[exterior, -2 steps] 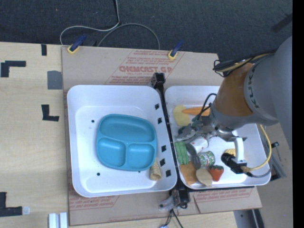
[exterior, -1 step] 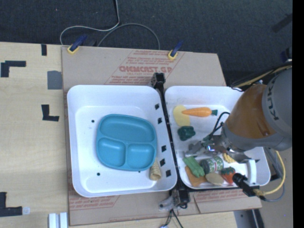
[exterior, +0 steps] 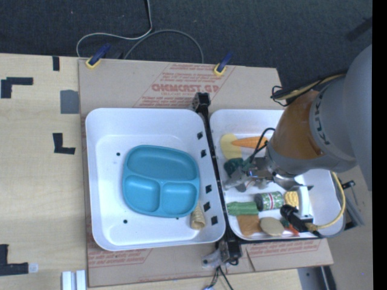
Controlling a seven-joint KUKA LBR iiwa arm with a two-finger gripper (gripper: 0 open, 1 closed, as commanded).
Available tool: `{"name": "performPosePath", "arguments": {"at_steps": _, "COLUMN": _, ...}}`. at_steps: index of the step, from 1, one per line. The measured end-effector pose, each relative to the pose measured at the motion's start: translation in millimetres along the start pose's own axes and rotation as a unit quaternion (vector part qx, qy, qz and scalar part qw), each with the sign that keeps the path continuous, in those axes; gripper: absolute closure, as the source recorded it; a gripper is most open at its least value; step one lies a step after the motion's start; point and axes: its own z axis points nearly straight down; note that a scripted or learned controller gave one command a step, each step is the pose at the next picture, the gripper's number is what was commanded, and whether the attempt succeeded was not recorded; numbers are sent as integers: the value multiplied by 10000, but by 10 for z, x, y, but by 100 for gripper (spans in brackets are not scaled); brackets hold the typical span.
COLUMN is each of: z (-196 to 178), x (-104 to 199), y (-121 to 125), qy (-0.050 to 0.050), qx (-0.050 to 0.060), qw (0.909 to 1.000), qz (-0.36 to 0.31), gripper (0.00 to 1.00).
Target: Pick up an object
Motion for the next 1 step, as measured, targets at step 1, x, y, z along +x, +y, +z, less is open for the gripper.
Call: {"name": "performPosePath", "arguments": {"at_steps": 1, "z": 5, "x": -11, "y": 546, "qy": 14, "qx": 2, "qw": 10000, "qz": -5, "gripper": 0}}
